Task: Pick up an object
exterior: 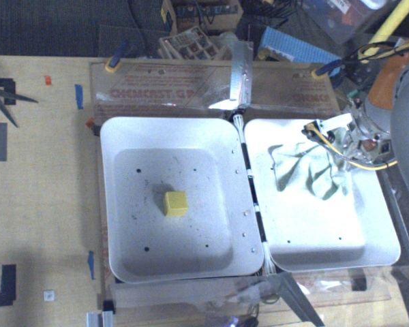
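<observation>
A small yellow cube (176, 204) lies near the middle of the left white bin (123, 142). A crumpled pale green cloth (301, 168) is spread across the upper half of the right white bin (375, 244). My gripper (340, 170) reaches in from the right and sits over the cloth's right edge, at or just above the fabric. The wrist, with yellow cables, hides part of that edge. Whether the cloth is gripped is hidden from view.
The two bins meet at a ridge (249, 182) with little gap. A clear plastic panel (170, 90) stands along the far side of the bins. The wooden benchtop (41, 182) stretches to the left. Cables and boxes lie behind the bench.
</observation>
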